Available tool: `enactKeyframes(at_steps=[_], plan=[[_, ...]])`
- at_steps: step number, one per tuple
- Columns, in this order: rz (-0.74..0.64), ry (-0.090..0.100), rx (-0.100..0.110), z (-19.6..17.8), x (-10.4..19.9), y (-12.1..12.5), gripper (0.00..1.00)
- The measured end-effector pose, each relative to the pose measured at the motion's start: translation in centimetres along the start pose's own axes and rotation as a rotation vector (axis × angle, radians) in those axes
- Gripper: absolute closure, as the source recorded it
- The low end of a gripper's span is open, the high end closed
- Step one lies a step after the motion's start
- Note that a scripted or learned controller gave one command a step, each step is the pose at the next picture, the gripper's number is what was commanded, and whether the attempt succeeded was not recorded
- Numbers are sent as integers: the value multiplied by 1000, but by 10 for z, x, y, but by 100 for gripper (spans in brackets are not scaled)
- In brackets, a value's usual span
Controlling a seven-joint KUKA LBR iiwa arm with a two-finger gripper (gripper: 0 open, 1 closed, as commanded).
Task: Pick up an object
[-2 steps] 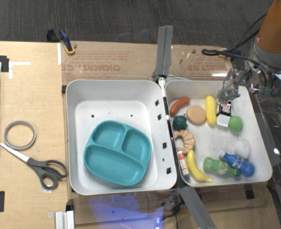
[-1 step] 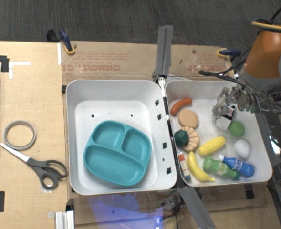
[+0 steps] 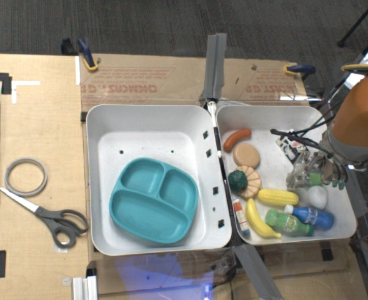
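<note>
Setting: dark carpet lies behind a wooden counter (image 3: 34, 105) that carries two shallow white bins side by side.
Tool: the tool (image 3: 308, 170) hangs low in the right bin (image 3: 268, 114), near its right wall; its tip is a blur of metal and cables, so whether it is spread or pressed together cannot be told, and nothing shows gripped in it.
Nearest targets: a white egg (image 3: 317, 197) and a corn cob (image 3: 277, 197) lie just beside the tool, probably the intended picks.
Right bin, rest: banana (image 3: 258, 219), green bottle (image 3: 288, 222), blue bottle (image 3: 313, 216), sausage (image 3: 237, 138), tan cookie (image 3: 247, 155), dark green ball (image 3: 237, 180).
Left bin: the left bin (image 3: 109, 120) holds a teal divided plate (image 3: 154, 200).
Counter, left: scissors (image 3: 49, 217) and a tape roll (image 3: 25, 176), well apart from the work.
</note>
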State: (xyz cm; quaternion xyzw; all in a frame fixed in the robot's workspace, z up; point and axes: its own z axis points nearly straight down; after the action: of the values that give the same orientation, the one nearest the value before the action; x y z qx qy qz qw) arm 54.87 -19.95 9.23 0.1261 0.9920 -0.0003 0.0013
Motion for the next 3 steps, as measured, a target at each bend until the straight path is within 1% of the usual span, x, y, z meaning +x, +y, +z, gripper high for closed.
enactKeyframes(at_steps=[1,2,3], plan=[[174,1,0,0,74,6,100],[515,2,0,1,77,18,100],[584,-1,0,0,89,66,100]])
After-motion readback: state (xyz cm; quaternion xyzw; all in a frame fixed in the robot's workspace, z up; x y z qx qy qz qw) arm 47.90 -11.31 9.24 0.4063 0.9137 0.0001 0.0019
